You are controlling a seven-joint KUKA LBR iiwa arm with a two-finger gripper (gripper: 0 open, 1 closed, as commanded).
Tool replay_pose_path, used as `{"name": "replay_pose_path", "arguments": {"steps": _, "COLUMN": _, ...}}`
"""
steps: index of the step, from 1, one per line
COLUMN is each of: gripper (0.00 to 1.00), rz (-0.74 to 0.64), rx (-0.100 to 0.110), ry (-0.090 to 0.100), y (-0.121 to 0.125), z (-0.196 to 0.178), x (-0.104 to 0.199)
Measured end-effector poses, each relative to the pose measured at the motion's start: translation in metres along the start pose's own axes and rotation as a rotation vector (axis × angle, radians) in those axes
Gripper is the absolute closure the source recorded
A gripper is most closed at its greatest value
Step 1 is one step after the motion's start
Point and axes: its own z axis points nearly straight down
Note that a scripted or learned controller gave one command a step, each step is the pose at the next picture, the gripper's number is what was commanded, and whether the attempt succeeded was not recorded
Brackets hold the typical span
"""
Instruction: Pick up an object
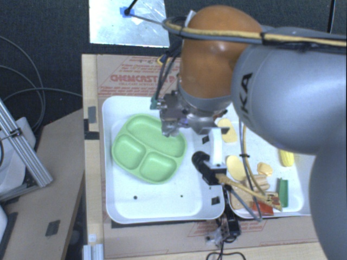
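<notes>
End effector (171, 124) hovering over green divided plate (143, 148), at its upper-right rim | plate's long axis running upper-left to lower-right | finger state: cannot tell

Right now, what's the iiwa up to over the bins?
The grey KUKA arm with the orange band reaches in over the left white bin. Its pincer is down at the far right edge of the light green plastic divided plate, the only item lying in that bin. Whether it has a grip on the plate cannot be told. The right white bin holds small pieces, yellow, tan and green, partly hidden behind the arm.
</notes>
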Motion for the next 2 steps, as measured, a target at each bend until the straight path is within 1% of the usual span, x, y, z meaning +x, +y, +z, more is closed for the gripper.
{"name": "replay_pose_path", "arguments": {"steps": 1, "gripper": 1.0, "rz": 0.009, "rx": -0.004, "ry": -0.001, "y": 0.009, "z": -0.206, "x": -0.006}}
{"name": "replay_pose_path", "arguments": {"steps": 2, "gripper": 1.0, "rz": 0.007, "rx": 0.025, "ry": -0.011, "y": -0.027, "z": -0.106, "x": 0.006}}
